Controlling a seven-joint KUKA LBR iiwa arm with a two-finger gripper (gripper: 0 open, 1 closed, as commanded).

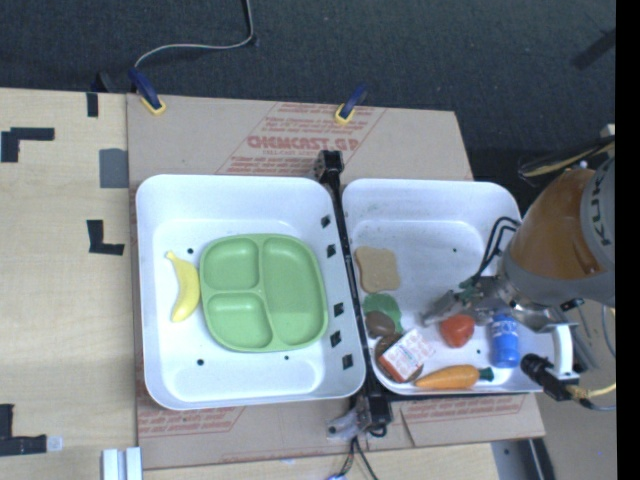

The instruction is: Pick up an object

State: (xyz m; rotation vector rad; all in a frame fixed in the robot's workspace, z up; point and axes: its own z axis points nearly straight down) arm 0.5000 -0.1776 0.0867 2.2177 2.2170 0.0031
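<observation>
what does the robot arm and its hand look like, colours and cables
The arm is a thick rounded grey body with an orange band above the wrist. A thin black cable loops along its bin side. The hand is small, dark grey metal, blurred at the tip.

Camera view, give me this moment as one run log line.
arm: over right bin | claw: low by red tomato | nothing seen held | left bin: green tray, banana

Your arm (560,243) comes in from the right edge, its orange band sitting just behind and above the wrist. The gripper (445,310) points left and slightly down from that wrist, a thin grey tip stretched out ahead of the darker wrist body.
</observation>
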